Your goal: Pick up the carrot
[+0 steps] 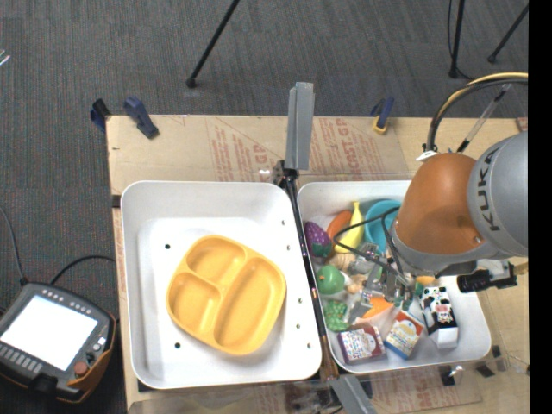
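Cardboard is covering the bench point(216, 149), and the two bins are sitting on it as shallow white plastic trays with rounded corners. Nearest the camera, just in front of the pincer point(379, 290), three small printed cartons are lying against the right bin's point(479, 345) front wall: a maroon packet point(360, 344), a white and orange box point(402, 335) and a cow-patterned milk carton point(438, 309), all flat-faced and looking like light card. The pincer is reaching low into the toy clutter, and I cannot tell whether it is open or closed, since its metal parts are blending into the objects beneath. Directly under it and slightly nearer, a smooth orange tapered piece is showing; I am taking this to be the carrot point(374, 309), though part of it is hidden. Nothing is visibly being held, so the task is looking unfinished: the grasp and the lift are both remaining. Beside the pincer, toward the left bin point(129, 231), round green plastic toys point(330, 279) are crowding in, likely to be getting in the way. Farther off on that side, a glossy yellow divided plate point(226, 293) is lying flat. Beyond the pincer, a bumpy purple fruit point(317, 238), a curved yellow banana point(355, 218) and a blue bowl point(378, 218) are resting near the far wall.
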